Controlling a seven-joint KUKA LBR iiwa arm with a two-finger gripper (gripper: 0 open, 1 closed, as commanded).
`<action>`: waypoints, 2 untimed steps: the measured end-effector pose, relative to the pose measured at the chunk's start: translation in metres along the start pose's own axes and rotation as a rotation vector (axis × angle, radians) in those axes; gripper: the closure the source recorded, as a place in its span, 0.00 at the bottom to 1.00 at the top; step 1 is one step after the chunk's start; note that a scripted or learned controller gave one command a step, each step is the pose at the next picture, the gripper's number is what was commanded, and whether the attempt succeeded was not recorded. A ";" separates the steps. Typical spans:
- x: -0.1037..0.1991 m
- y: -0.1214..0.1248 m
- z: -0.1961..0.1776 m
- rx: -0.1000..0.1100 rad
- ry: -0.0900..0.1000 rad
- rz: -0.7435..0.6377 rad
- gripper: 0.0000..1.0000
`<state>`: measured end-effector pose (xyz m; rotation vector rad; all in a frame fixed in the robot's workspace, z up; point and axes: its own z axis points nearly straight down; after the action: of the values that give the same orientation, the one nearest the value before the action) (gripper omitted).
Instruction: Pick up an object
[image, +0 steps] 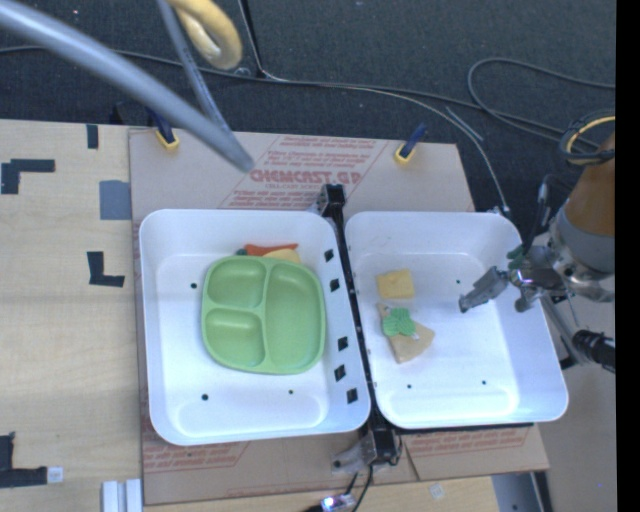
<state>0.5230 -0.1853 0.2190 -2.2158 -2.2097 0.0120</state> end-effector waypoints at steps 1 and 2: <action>0.001 0.003 -0.007 -0.013 -0.003 -0.004 0.00; -0.008 -0.003 0.044 -0.007 -0.003 -0.002 0.00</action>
<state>0.5192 -0.1928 0.1752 -2.2187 -2.2174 0.0071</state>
